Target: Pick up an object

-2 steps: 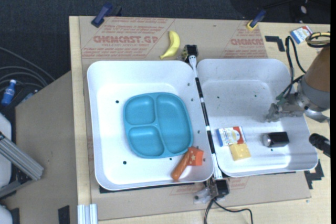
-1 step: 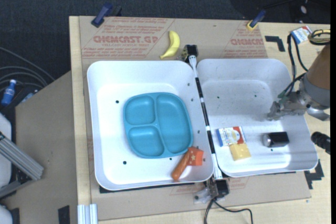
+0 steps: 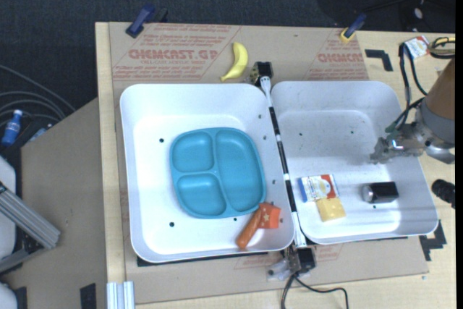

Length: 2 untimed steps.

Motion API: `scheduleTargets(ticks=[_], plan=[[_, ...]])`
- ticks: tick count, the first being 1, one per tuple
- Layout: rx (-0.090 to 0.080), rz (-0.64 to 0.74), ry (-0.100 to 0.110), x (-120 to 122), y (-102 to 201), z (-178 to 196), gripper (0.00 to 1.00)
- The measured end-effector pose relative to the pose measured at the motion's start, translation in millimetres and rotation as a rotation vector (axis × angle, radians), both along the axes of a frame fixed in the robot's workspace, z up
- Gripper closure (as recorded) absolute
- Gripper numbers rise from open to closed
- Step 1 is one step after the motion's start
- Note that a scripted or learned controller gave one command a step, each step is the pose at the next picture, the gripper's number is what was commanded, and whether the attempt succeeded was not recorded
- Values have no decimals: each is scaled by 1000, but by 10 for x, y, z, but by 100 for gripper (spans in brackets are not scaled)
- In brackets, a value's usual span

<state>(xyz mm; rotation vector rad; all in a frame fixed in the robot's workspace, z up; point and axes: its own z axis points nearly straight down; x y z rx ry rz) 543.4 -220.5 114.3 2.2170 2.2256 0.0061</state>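
Approach step. Gripper (image 3: 385,150) hangs over right bin (image 3: 347,101), nothing between its fingers; open or closed, cannot tell. Nearest candidate: dark cylinder (image 3: 380,192) just below. Next move calls for descent centred over it.

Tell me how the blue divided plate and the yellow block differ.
The blue divided plate lies in the left bin; the yellow block lies in the right bin. The plate is far larger than the block. The plate is blue with three compartments; the block is plain pale yellow. The plate lies alone mid-bin; the block touches a small printed card. Both lie flat.
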Motion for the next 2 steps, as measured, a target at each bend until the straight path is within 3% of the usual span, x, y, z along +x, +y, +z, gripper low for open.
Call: scheduleTargets(ticks=[1, 2], plan=[[-1, 0, -1, 4, 0, 99, 100], [-2, -5, 5, -645, -36, 542, 100]])
